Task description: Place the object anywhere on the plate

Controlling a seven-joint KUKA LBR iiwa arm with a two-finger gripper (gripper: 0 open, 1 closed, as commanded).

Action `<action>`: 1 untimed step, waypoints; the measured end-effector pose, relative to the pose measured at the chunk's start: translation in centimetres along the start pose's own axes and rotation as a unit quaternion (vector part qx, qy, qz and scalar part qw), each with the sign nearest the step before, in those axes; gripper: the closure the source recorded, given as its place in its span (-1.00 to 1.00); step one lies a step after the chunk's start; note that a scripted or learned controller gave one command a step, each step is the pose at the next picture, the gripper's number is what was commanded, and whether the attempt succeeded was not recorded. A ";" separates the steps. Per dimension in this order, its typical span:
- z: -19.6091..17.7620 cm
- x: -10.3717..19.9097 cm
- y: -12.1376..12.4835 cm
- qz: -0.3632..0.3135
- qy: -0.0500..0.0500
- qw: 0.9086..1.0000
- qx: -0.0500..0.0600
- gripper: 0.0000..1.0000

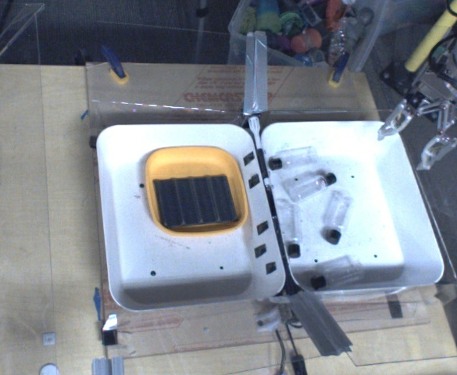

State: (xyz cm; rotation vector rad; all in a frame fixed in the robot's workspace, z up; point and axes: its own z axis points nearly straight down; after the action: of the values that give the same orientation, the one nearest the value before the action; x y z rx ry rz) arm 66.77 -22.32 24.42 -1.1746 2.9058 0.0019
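Your gripper hangs at the far right corner of the right bin, jaws apart and holding nothing. The clear bottles lie scattered in that bin; the yellow plate sits in the left bin, carrying a dark ridged block. Watch out: the bottles are round and glossy, so they may well roll or slip from a pinch, and the divider could catch one crossing over.

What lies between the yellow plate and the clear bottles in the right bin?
In the camera view, the raised divider where the two white bins meet, with black clips along it, lies between the yellow plate and the clear bottles.
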 end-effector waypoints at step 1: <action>-0.3 -0.2 0.1 -0.160 -0.001 0.987 0.002 -1.00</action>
State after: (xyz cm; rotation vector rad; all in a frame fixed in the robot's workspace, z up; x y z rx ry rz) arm 66.88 -22.08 24.70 -1.6235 2.6779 -0.0035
